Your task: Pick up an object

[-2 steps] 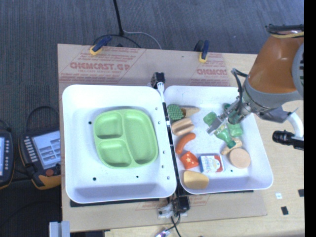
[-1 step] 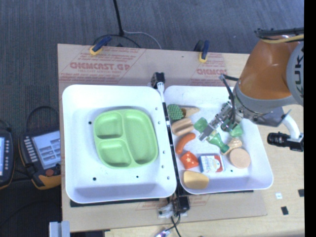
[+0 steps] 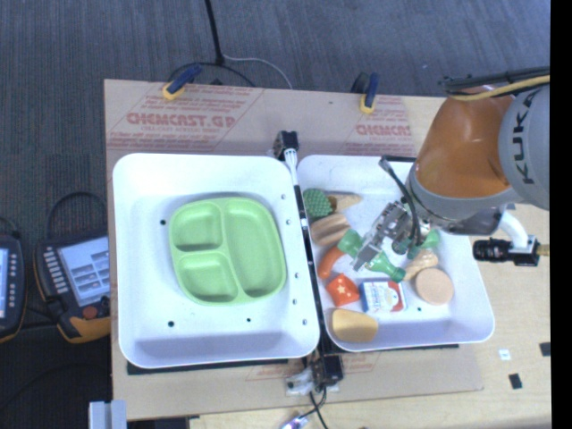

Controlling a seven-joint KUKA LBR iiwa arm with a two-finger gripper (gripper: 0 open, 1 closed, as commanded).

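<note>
One smooth green 3-compartment tray [image 3: 223,248] in left bin [image 3: 134,195]; metal fingers [image 3: 371,244] apart over toy food.

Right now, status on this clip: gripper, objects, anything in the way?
Gripper low over the right bin, nothing seen held. Toy food piled there. Green tray in left bin.

The right bin [image 3: 474,320] holds a heap of toy food. A round tan disc [image 3: 433,286] lies flat near the right side. A small white carton [image 3: 382,297] lies next to it. A red piece [image 3: 342,290] sits left of the carton. A yellow wedge [image 3: 354,325] lies at the front. A bumpy green piece [image 3: 316,203] sits at the back left, maybe broccoli. Other green bits [image 3: 350,242] lie in the middle.
</note>
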